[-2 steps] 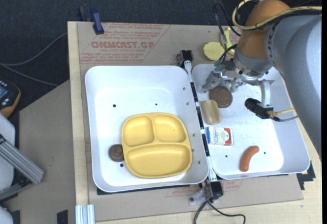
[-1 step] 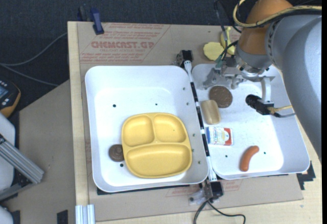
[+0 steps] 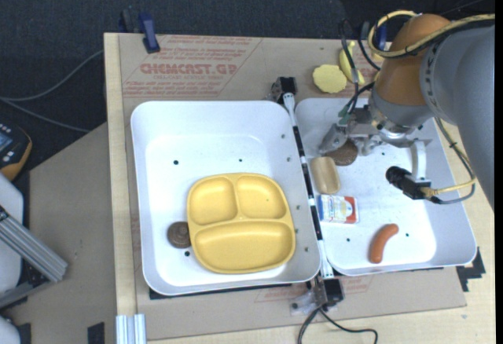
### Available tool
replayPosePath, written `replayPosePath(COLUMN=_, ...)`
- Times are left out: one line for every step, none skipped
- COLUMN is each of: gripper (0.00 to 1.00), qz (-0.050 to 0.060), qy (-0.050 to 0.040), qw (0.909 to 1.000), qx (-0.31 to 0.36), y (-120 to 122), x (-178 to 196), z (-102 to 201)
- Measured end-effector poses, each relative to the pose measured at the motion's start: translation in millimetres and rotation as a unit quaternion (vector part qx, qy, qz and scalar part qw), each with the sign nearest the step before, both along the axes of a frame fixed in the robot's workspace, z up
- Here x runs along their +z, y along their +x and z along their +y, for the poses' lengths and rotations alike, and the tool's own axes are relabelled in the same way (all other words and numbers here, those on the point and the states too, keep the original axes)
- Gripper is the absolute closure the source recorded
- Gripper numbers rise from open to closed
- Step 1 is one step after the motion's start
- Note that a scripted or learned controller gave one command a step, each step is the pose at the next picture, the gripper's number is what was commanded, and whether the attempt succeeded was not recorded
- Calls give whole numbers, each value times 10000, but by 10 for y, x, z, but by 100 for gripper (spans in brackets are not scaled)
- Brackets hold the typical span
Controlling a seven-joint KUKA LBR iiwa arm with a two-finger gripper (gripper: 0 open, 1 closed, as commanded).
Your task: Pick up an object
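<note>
Surface: cardboard-topped, two white bins side by side. Left bin (image 3: pixel 157 177): yellow divided plate (image 3: pixel 240 221), brown disc (image 3: pixel 178 234). Right bin (image 3: pixel 440 240): tan block (image 3: pixel 324 174), packet (image 3: pixel 339 209), sausage (image 3: pixel 383 243), brown lump (image 3: pixel 344 152). Gripper (image 3: pixel 350 138) low over the brown lump; finger state cannot be told. Nothing visibly lifted; judged mid-attempt, grasp and lift remain.

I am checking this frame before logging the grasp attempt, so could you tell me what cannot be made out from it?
- Gripper: in the camera view the wrist covers its fingers, so their state is unreadable.
- Brown round object under the gripper: partly covered, identity and contact unclear.
- Brown disc in the left bin: partly hidden by the yellow divided plate.
- Small packet: print too small to read.
</note>
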State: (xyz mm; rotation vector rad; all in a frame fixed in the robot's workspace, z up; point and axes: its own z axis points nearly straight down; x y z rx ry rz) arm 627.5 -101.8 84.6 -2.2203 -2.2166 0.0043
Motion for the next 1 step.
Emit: replayPosePath(gripper=100, qz=-28, qy=-5, qw=10000, qx=8, y=24, x=108, z=6)
